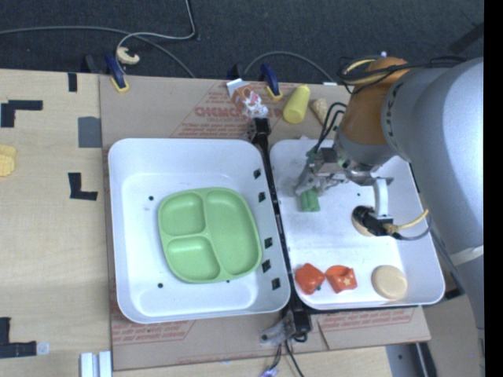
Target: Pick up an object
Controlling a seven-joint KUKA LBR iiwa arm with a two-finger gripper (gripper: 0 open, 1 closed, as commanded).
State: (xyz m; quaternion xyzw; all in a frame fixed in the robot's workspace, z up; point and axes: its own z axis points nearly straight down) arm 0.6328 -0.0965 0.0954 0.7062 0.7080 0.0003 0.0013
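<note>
Claw (pixel 308 185): seen lowered in the right bin (pixel 409 234), fingers closed around the green block (pixel 310 201).
Green block: held above the red pieces (pixel 324 277).

Bench (pixel 47 234) with two bins (pixel 126 234)

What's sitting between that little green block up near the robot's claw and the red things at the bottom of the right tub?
Nothing: in the camera view, bare white bin floor separates the green block from the two red pieces.
</note>
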